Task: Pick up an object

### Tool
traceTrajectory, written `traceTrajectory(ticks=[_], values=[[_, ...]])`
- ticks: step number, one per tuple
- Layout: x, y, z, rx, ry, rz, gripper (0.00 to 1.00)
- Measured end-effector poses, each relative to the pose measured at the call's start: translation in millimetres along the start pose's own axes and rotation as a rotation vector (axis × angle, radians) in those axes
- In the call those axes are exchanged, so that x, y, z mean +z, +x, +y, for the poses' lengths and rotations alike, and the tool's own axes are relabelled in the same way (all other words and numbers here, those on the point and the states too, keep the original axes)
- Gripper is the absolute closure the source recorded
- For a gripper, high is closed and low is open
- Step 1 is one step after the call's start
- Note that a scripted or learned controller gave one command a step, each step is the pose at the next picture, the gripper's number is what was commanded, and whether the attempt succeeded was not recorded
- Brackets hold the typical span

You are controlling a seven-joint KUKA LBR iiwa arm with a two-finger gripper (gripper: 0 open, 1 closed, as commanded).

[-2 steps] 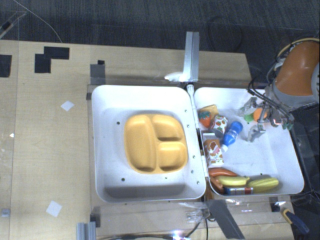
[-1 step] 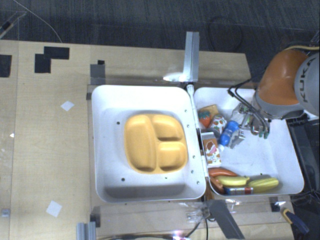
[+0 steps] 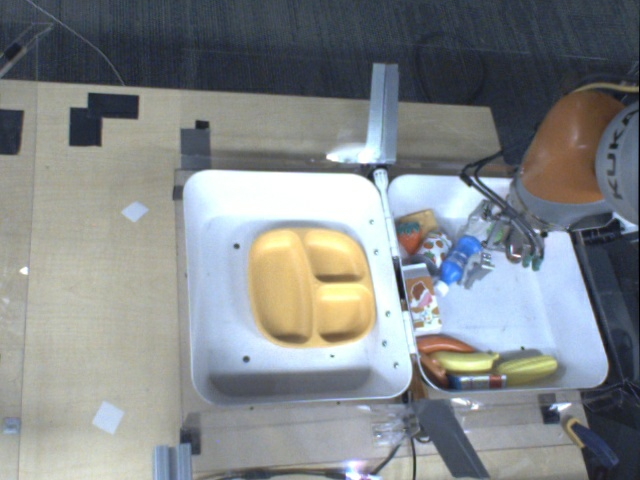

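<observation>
Overhead, the one camera view looked down at a slant on a wooden counter (image 3: 90, 298) bearing two shallow white bins side by side. The left bin (image 3: 215, 268) held a yellow divided tray (image 3: 308, 284) lying flat near its middle, with one long compartment on its left and two smaller ones on its right. The right bin (image 3: 560, 318) held the loose things: a small blue bottle (image 3: 457, 260) tilted in its upper middle part, an orange packet (image 3: 414, 232) and a printed carton (image 3: 424, 303) along its left wall, and, crowded against its near wall, a red-orange piece (image 3: 444, 345) beside two yellow bananas (image 3: 500, 366). The grey arm with its orange band (image 3: 565, 153) reached in from the right over the upper right corner of that bin. The gripper (image 3: 487, 243) hung just beside the blue bottle, at the bottle's upper right, close enough that they seemed to touch; whether its fingers stood spread or closed, or whether the bottle sat between them, could not be told from this angle, since cables and metal parts cluttered the wrist. The bananas and the carton lay well apart from the gripper.
</observation>
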State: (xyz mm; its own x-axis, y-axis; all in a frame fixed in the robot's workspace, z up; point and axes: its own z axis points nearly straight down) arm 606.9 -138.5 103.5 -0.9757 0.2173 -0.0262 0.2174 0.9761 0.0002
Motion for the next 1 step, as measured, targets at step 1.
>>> traceTrajectory(ticks=[1], values=[[-89.3,9.0,71.1,0.474,0.001,0.015,1.0]])
